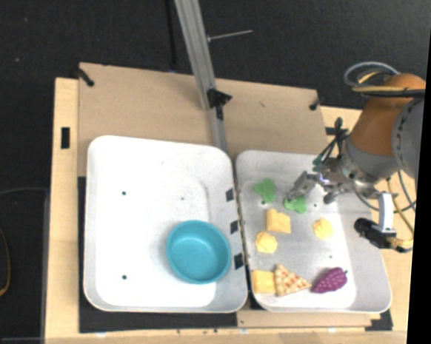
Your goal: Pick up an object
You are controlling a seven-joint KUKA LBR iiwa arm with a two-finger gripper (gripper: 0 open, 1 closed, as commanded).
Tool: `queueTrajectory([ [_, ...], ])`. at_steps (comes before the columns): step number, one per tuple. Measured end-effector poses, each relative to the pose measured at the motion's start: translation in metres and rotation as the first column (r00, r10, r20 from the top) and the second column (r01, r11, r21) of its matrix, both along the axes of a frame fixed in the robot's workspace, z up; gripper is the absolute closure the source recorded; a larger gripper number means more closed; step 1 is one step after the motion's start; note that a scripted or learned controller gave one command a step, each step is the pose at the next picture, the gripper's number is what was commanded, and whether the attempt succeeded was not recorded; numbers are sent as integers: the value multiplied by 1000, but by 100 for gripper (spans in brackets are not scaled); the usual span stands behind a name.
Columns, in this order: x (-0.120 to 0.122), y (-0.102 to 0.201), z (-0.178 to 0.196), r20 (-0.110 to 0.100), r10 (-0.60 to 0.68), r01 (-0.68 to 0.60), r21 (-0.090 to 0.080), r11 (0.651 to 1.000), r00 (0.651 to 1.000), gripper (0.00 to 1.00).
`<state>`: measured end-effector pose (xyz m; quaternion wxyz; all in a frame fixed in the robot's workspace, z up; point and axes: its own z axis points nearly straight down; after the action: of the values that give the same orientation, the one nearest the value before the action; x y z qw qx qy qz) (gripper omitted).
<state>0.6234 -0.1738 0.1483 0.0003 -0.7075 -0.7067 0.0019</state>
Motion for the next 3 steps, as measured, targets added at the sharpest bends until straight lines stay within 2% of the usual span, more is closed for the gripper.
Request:
queueTrajectory([
  [1, -1, -1, -50, 0, -1, 1, 0, 1000, 1000, 0],
  [2, 1, -2, -35, 8, -4, 4, 0, 1000, 1000, 100],
  [3, -1, -4, 29, 11, -3, 3, 0, 1000, 1000, 100],
])
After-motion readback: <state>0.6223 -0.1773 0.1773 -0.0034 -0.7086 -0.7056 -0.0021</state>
